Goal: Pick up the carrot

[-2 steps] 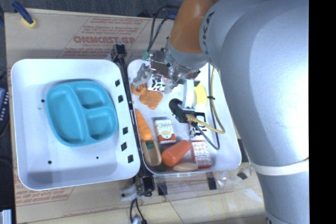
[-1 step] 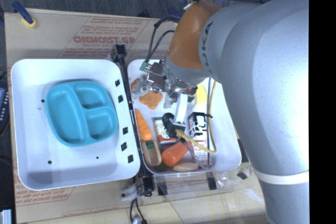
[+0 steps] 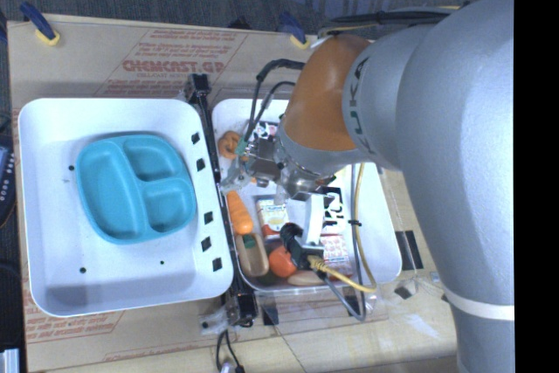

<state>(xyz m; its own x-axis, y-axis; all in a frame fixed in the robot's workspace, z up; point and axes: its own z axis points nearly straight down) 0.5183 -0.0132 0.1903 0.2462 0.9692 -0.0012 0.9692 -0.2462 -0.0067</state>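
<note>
While the grey arm with its orange wrist band (image 3: 327, 105) hangs over the right-hand shallow white bin (image 3: 389, 227), I judge the main hazard to be crowding. From my screen the gripper (image 3: 266, 166) sits low over the far part of that bin, and its body hides the jaws from me, so I cannot tell whether they are spread or closed, nor whether anything lies between them.

The long orange carrot (image 3: 238, 212) lies along the left wall of the right bin, just near of the gripper, with its thicker end pointing far. Just beside it on the near side I see a tan wooden block-like piece (image 3: 253, 253), a small red-orange round item (image 3: 281, 262) and a printed white packet (image 3: 332, 231). A yellow cable (image 3: 354, 275) loops through the near part of the bin.

Because the carrot hugs the wall, one jaw could land on the rim rather than slip down beside it, and the grasp would slide off. A close taken too far toward the near end could catch the wooden piece instead. The cable might also snag on a lift.

In the left bin (image 3: 44, 135) the blue divided plastic tray (image 3: 135, 186) lies well apart from all this.
</note>
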